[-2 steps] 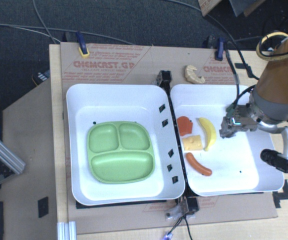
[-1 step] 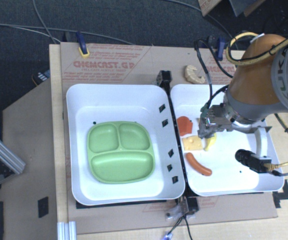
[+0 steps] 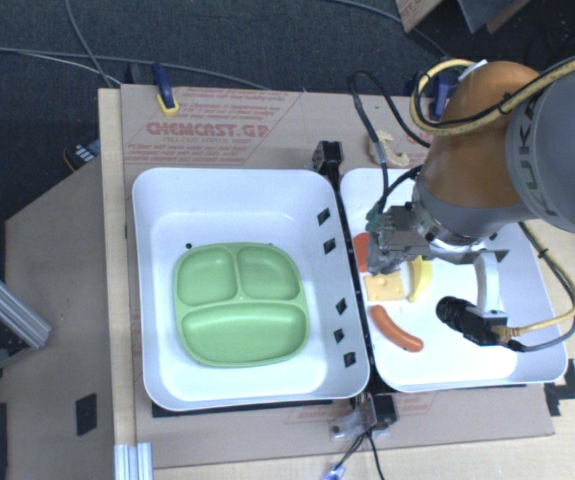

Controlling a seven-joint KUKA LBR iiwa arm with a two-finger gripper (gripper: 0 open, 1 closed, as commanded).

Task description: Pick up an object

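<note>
Two shallow white bins sit side by side on the tabletop: the left bin (image 3: pixel 157 268) and the right bin (image 3: pixel 467 363). The left one holds one green divided plate (image 3: pixel 239 303) with three compartments. The right one holds one sausage (image 3: pixel 397 329), one pale yellow cheese wedge (image 3: pixel 387 287), one yellow banana-like piece (image 3: pixel 419 278) and one partly hidden red-orange piece (image 3: pixel 361 251). One arm (image 3: pixel 487 138) reaches in.
</note>
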